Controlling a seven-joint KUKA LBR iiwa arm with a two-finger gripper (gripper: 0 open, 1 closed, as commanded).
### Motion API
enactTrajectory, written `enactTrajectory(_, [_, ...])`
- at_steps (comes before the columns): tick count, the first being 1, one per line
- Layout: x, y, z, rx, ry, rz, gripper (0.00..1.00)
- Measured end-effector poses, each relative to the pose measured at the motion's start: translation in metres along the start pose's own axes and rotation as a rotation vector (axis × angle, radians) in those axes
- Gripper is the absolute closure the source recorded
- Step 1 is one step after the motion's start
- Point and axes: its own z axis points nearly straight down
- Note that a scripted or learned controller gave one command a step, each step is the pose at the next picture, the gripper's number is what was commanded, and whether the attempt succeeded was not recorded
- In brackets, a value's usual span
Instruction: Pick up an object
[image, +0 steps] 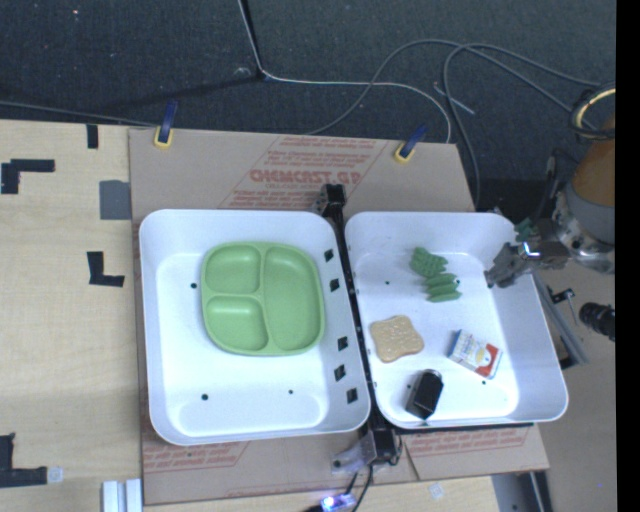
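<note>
One gripper: the gripper (508, 265) sits at the right rim of the right bin (520, 330), by its upper right corner, at the end of the grey arm (590, 215); nothing lies between its tips.
Jaws: whether they stand open or closed I cannot tell, since the tips are small and dark against the rim.
Nearest pick: two green pieces (434, 274) lie in the upper middle of the right bin, one just above the other, the closest things to the gripper.
Other picks: a small red and white box (472, 353) near the right wall, a tan slice of toast (396, 338) near the middle wall, and a black thing (425, 392) near the front wall, all well apart from each other.
Left bin: the left bin (170, 330) bears a green divided plate (264, 297).
Doing it well: I judge the reach not yet begun; choose one thing lying alone, come down over its middle, and straddle its narrow side.
Risk: the toast lies flat and may slip; the box sits close to the wall.
</note>
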Motion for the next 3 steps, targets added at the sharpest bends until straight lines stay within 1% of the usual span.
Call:
enactTrajectory(1, [0.052, -0.005, -0.008, 0.004, 0.002, -0.003, 1.0])
enactTrajectory(2, [0.105, -0.018, 0.003, 0.007, 0.001, -0.002, 1.0])
enactTrajectory(3, [0.152, -0.027, 0.002, 0.007, 0.001, -0.001, 1.0])
